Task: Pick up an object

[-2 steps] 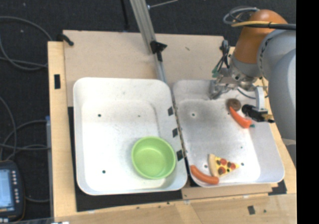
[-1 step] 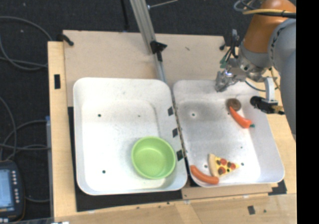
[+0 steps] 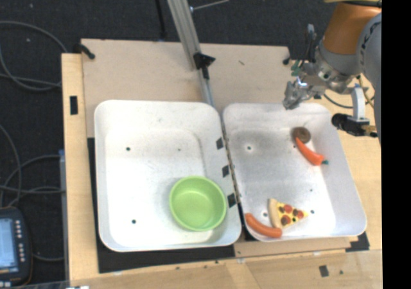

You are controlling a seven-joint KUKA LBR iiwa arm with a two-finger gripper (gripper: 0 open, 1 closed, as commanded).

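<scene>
My gripper hangs over the far rim of the right bin, above and a little left of a small brown round piece. Nothing shows between the fingers. An orange carrot lies slanted just below that brown piece. Near the bin's front edge lie a pizza slice and an orange-red sausage. A green bowl sits in the left bin at its front right.
A slanted aluminium bar rises from behind the bins, ending in a clamp near the gap between them. Cables lie on the dark floor at left. The wooden bench extends behind both bins.
</scene>
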